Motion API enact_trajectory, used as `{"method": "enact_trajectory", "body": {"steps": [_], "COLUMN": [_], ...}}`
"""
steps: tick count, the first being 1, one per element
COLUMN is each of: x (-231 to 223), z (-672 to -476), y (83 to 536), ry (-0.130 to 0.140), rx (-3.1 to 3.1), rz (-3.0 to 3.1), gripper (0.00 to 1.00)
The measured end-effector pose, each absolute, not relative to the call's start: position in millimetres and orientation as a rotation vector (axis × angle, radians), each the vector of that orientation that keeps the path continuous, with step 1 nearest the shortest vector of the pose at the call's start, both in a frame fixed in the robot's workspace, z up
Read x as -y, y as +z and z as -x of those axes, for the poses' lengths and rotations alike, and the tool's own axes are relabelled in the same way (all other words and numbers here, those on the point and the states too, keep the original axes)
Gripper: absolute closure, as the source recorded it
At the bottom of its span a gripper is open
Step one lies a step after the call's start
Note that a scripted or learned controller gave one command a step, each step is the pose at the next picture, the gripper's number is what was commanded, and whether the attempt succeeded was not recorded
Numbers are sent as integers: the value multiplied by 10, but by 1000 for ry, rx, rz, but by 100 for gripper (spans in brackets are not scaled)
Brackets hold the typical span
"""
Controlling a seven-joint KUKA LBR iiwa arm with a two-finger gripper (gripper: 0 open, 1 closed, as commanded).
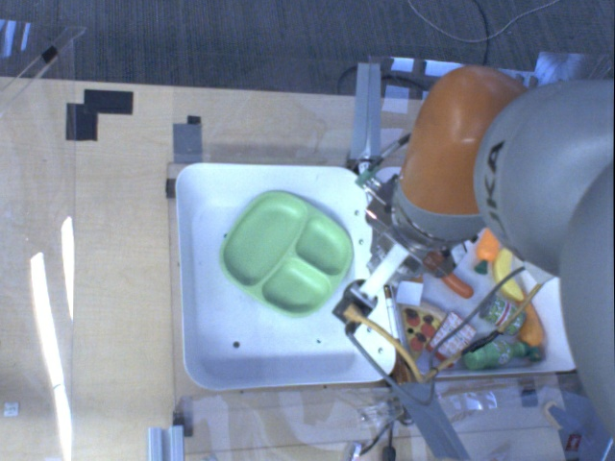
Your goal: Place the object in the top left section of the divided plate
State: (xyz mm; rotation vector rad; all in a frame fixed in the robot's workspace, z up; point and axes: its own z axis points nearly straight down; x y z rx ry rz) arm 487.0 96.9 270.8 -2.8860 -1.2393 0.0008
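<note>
Gripper [421, 255] is hanging over the right bin [550, 305], at three o'clock from the green divided plate [269, 233]; whether it is spread or pressed together cannot be told. Picking is seemingly the step in hand: the object is presumably lying among the toy foods [471, 339] at five o'clock of the gripper, so the next move is calling for a firm grasp, then carriage to the plate's ten-o'clock section.

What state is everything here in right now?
Plate, lying in the left bin, all three sections empty.
Left bin, holding the plate.
Right bin, crowded with small items, partly hidden by the arm.
Items, heaped together, none on the plate.
Arm, hanging over the right bin.
</note>
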Motion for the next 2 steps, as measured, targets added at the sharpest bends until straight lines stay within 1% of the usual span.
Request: {"method": "enact_trajectory", "body": {"steps": [1, 2], "x": [-502, -121], "z": [-4857, -4893], "y": [1829, 2655], "ry": [4, 0], "rx": [1289, 799], "rz": [2863, 3038], "gripper": [100, 100]}}
